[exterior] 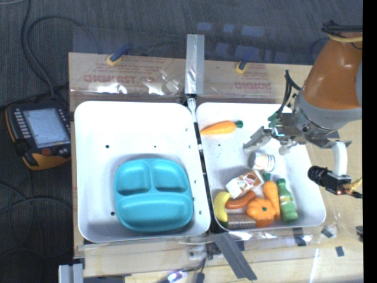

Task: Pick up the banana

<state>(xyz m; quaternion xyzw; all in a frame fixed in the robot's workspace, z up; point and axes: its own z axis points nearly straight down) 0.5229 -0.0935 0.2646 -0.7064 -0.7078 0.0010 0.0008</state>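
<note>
Robotics lab: teach pendant (38, 133), floor cables (35, 28), taped bench (177, 78).

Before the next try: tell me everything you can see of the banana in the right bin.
The banana is yellow, smooth and toy-like, a short curved piece. It lies in the right bin at its near-left corner, along the left wall. Only its left side shows: a white carton and a sausage overlap its right edge. The gripper is up the bin from it, apart.

dark grey carpet (118, 10) surrounds the wooden bench (147, 75).
</note>
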